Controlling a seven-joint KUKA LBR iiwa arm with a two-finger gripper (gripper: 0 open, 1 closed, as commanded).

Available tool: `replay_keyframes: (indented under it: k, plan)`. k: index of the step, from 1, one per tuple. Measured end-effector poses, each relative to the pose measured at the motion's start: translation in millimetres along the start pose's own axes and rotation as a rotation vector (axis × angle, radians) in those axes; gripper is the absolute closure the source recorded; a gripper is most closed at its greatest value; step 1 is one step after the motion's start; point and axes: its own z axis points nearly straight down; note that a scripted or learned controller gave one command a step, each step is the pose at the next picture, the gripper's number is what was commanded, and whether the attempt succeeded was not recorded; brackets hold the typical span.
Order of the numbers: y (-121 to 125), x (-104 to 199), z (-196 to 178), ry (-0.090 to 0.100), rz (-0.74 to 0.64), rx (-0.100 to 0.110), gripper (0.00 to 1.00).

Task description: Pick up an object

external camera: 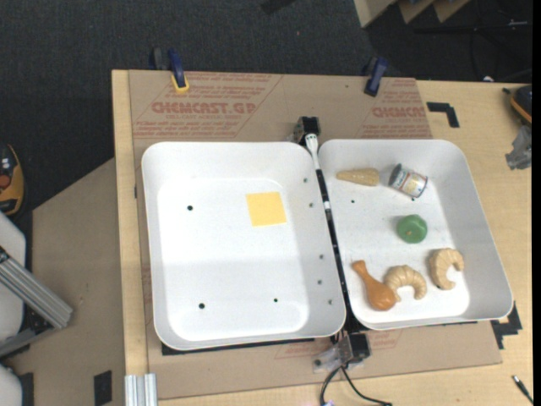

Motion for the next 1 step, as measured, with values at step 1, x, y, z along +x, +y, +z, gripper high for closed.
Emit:
replay_keyframes:
  k: [1]
  plan:
    - [-46.3,36.9,11.3,0.007,-0.001,0.010,1.00]
